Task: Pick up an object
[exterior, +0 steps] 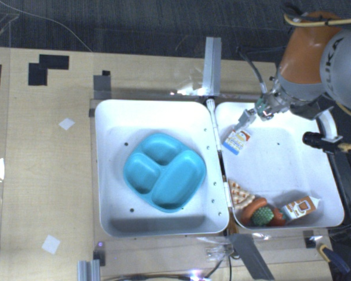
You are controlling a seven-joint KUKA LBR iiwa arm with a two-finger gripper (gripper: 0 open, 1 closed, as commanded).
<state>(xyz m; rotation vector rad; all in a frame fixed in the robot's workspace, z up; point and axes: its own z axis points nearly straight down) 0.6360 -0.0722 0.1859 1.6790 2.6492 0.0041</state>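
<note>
Reaching in from the right, the grey arm (333, 57) with its orange band hangs over the upper part of the right bin (316, 168). Gripper (244, 123) slants down and to the left, its fingers closed on the top edge of a small white carton (236, 140) with blue and orange print. Carton sits tilted at the fingertips, close to the divider between the two bins, over the right bin's upper left corner; cannot tell whether its lower end touches the bin floor. Along the near wall of the same bin lie the other items, bunched together: a waffle-patterned piece (239, 193) against the left wall, an orange-red carrot-like toy (252, 206) beside it, a green leafy piece (262, 216) touching the carrot, and a small orange and white carton (299, 208) lying on its side to their right. Left bin (111, 127) holds a blue sectioned plate (164, 171) with three compartments, set roughly at its centre. Pale wooden bench (40, 174) around both bins.
</note>
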